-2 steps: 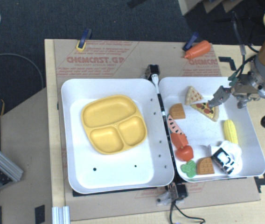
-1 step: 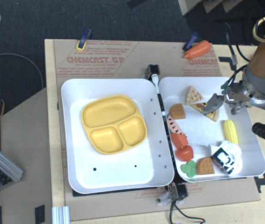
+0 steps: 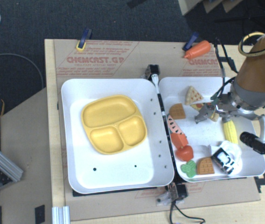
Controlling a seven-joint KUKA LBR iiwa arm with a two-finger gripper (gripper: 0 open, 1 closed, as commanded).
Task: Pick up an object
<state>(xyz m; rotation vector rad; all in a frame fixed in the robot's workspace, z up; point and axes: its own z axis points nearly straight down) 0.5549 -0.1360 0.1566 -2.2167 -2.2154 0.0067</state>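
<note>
- Left white plastic bin [image 3: 72, 139]: one yellow three-compartment plastic plate [image 3: 114, 123], lying flat at centre-left, nothing on it.
- Right white plastic bin [image 3: 249, 171] holds the pickable toy food, counted left to right: one brown square bread piece [image 3: 177, 111], one red-and-white strip-shaped piece [image 3: 175, 129], one red tomato-like piece [image 3: 185, 152], one green leafy piece [image 3: 188, 168], one tan triangular slice [image 3: 193, 95], one brown waffle square [image 3: 205, 165], one black-and-white packet [image 3: 225, 159], one yellow corn cob [image 3: 230, 130].
- Outside the bins, on the tabletop [image 3: 123, 52] at back: one orange carrot-shaped toy [image 3: 197, 50].
- Gripper [image 3: 206, 113] sits low over the right bin's upper middle; I cannot tell whether it is spread or pressed together, and nothing is visibly pinched.
- Key relation, my read: closest candidates are the bread piece just left of the gripper and the triangular slice just behind-left. The corn cob lies to its right, long axis running roughly front-to-back.
- Only one arm, so reach is no issue here.
</note>
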